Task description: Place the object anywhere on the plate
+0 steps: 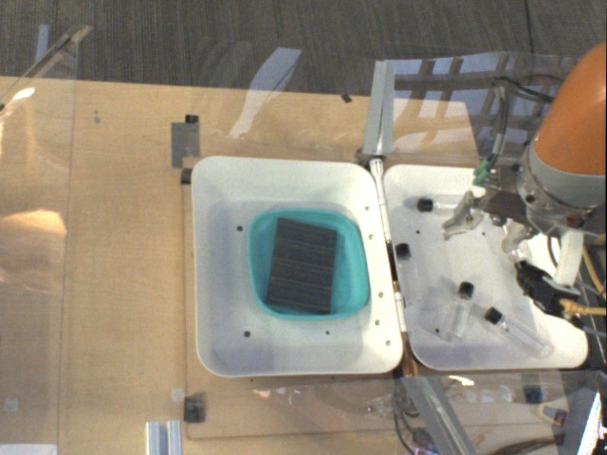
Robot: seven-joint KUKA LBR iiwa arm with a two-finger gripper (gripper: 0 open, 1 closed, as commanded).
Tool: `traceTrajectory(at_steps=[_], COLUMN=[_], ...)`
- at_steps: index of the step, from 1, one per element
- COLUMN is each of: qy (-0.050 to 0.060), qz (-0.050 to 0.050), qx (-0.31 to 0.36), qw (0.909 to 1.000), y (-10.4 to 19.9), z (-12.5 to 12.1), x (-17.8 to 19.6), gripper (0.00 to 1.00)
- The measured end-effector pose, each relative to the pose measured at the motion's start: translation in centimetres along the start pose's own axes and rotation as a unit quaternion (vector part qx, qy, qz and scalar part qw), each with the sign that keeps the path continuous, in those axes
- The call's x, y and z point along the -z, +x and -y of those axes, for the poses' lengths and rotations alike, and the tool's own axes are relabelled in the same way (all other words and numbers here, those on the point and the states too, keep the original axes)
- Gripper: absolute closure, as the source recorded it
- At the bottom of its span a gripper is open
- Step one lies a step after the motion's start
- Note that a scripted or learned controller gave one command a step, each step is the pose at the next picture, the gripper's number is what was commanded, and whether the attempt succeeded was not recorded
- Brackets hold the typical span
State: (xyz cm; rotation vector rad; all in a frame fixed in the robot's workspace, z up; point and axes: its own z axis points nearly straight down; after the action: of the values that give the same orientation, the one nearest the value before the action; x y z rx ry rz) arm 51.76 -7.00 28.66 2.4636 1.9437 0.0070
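- Dark ribbed block (303, 265): lies flat on the teal plate (356, 287), inside its rim and roughly centred, long side running almost top to bottom of the view.
- Teal plate: sits in the left white bin (223, 335), near the bin's middle.
- Right white bin (427, 344): touches the left bin along a shared edge. It contains clear vials with black caps; one vial (460, 311) lies near the lower middle, another (517, 330) lies close to the lower right corner.
- Gripper (493, 211): positioned above the upper right part of the right bin, well apart from the block and plate. Its grip state cannot be determined.
- Arm (574, 131): orange band visible at the right edge.
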Motion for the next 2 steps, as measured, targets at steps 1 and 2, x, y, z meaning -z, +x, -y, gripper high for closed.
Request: traceTrajectory(at_steps=[1, 2], qy=[-0.005, -0.004], qz=[0.0, 0.001], qx=[-0.001, -0.068], qw=[1.0, 0.9977], y=[-1.6, -7.9], z=[-1.1, 1.0], x=[15.1, 15.0], gripper=[0.0, 0.0])
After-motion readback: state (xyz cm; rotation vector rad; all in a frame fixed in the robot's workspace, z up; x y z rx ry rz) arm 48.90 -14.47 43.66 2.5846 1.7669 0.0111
